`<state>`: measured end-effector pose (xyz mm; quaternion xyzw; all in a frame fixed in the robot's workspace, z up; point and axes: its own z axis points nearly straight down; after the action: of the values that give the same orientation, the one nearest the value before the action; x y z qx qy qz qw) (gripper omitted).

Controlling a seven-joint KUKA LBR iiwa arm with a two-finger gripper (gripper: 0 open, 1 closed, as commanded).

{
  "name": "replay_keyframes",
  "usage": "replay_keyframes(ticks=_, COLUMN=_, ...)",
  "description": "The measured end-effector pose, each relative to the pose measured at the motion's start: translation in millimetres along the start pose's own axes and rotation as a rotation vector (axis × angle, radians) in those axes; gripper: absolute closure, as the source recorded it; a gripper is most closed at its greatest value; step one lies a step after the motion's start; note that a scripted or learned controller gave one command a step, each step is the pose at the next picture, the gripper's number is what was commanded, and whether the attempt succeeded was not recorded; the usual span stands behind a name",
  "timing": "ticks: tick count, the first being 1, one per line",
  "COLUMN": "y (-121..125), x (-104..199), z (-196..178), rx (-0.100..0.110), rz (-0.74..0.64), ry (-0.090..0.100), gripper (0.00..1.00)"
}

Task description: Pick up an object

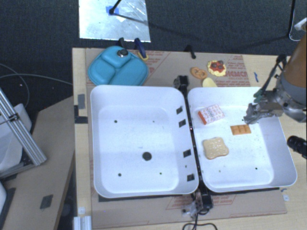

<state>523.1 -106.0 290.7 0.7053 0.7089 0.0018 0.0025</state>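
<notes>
In the right bin (pixel 268 176) lie three objects: a red-and-white packet (pixel 211 114) near the back left, an orange cracker-like rectangle (pixel 240 129) toward the right, and a tan slice of toast (pixel 215 147) in the middle. My gripper (pixel 251 116) hangs over the right side of this bin, just above and right of the orange rectangle. Nothing shows between its fingers.
The left bin (pixel 139 99) has a small dark round spot (pixel 147 155) on its floor. Behind the bins sit a blue divided tray (pixel 118 67), a small pretzel-like piece (pixel 197 73), a pizza toy (pixel 217 67) and a yellow piece (pixel 209 83).
</notes>
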Motion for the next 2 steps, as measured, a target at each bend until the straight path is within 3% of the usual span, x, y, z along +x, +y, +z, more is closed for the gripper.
replay_keyframes(ticks=1, y=-29, x=103, z=-2, rx=0.004, rz=-0.010, ry=0.005, gripper=1.00)
replay_keyframes(ticks=2, y=-31, x=122, z=-182, rx=-0.016, rz=-0.003, ry=0.003, gripper=1.00)
